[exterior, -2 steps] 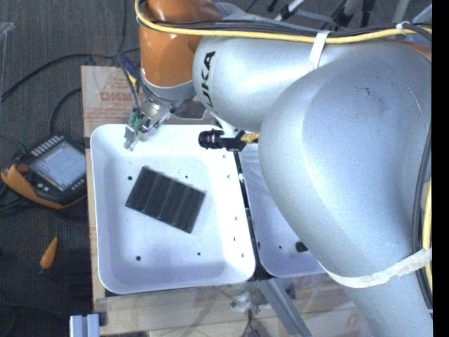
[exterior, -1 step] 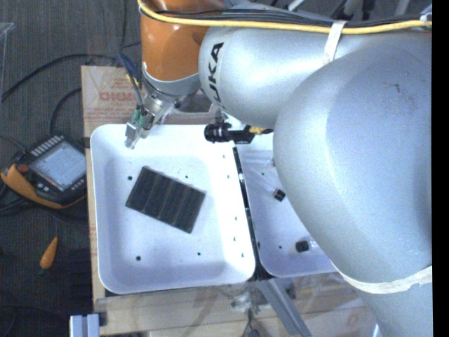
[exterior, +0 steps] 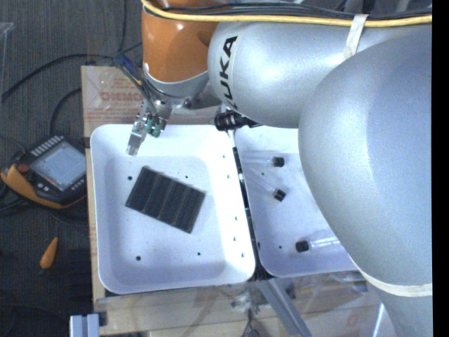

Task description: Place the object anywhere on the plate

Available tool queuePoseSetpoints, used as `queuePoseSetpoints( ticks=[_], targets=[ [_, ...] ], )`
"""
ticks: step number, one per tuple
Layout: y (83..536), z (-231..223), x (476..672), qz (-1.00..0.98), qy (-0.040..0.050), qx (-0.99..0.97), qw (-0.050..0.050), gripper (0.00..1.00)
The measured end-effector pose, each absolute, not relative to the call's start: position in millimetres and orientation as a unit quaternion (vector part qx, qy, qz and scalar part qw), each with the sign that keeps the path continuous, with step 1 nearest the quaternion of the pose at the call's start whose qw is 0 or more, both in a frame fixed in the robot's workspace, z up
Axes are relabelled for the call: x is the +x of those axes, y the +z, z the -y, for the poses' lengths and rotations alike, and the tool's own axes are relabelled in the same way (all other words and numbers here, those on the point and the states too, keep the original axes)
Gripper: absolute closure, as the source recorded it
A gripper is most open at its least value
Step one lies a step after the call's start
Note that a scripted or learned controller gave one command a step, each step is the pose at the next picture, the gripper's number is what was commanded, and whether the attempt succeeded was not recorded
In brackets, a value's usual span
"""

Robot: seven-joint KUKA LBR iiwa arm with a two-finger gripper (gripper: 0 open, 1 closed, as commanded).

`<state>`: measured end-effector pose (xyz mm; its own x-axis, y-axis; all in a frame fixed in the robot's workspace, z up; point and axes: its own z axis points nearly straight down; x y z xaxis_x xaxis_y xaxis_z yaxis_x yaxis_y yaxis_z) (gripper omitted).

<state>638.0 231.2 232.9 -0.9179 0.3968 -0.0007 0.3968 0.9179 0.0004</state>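
Reaching in from the right, the grey arm (exterior: pixel 330 69) crosses above both white bins, its orange band (exterior: pixel 172 27) sitting over the far edge of the left bin (exterior: pixel 105 188). Below the band the gripper (exterior: pixel 137 140) points down and to the left, ending just inside that bin's far left corner, over the sloping wall. Whether its tips are spread or pressed together cannot be told, since they are small and seen nearly end on; nothing can be seen between them. A dark ribbed plate (exterior: pixel 165 199), rectangular and turned at a slant, lies flat on the floor of the left bin, a little left of centre, apart from the gripper and below it in the view. A few small dark specks dot the bin floor around the plate. The right bin (exterior: pixel 280 258) touches the left one along their shared rim, and the arm's bulk hides much of it. On its visible floor lie three small black pieces (exterior: pixel 279 194), well apart from each other, the nearest one joined to a clear, tube-like part (exterior: pixel 324 242); which of them is the object to be placed cannot be told. Left of the bins, off the surface, a handheld control unit (exterior: pixel 52 170) with a screen rests on the dark floor, with an orange tool (exterior: pixel 48 253) nearer the viewer. A brown board (exterior: pixel 116 93) shows behind the left bin.
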Motion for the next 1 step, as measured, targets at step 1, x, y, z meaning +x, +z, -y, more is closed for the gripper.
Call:
queuePoseSetpoints(
  ticks=[1],
  targets=[
    [213.3,-233.0,630.5,-0.996,0.0002,0.090,0.000,1.00]
  ],
)
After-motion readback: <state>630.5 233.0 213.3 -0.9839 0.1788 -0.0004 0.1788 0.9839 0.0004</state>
